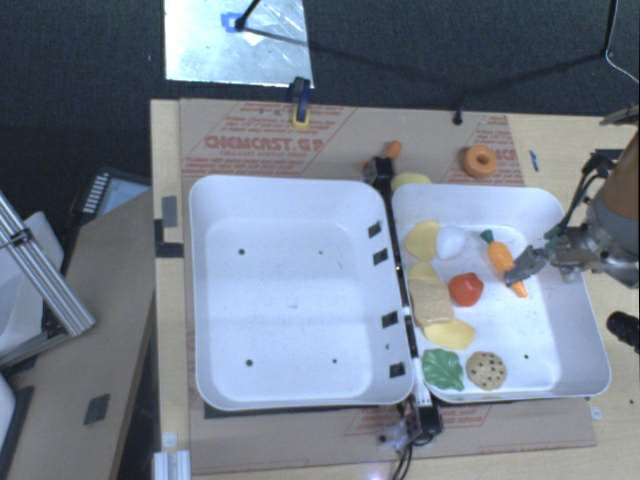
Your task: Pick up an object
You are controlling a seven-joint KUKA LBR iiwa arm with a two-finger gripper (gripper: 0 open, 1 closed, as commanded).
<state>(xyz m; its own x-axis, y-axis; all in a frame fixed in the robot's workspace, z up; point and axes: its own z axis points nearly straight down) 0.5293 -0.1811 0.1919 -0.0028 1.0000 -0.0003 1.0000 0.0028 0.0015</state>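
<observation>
Locate the toy carrot (499, 257) in the right bin (570, 298). It lies in the upper middle of that bin, orange, with its green top pointing toward the far rim. The jaws (524, 267) sit immediately to its right, low over the bin floor, and the grey fingers point left toward the carrot. A small orange piece (518, 288) shows at the finger ends; you cannot tell whether it is gripped or merely lying beside them. You also cannot tell whether the jaws are apart or together, since the fingers overlap at this slant.

Note the items around the carrot. A white object (452, 241) lies just to its left, and a yellow round piece (422, 238) lies beyond that, near the divider. A red tomato (465, 288) sits below and left of the carrot. A tan slice (431, 303) lies left of the tomato, with a yellow piece (449, 334) below it. A green leaf (442, 369) and a chocolate-chip cookie (486, 370) rest near the front rim, side by side.

Observe the arm (612, 228) entering from the right edge, over the right rim of the bin.

The left bin (290, 288) adjoins the right bin along black clips. Both bins rest on a cardboard sheet on the counter (170, 168). A doughnut (480, 161) lies on the cardboard beyond the right bin.
</observation>
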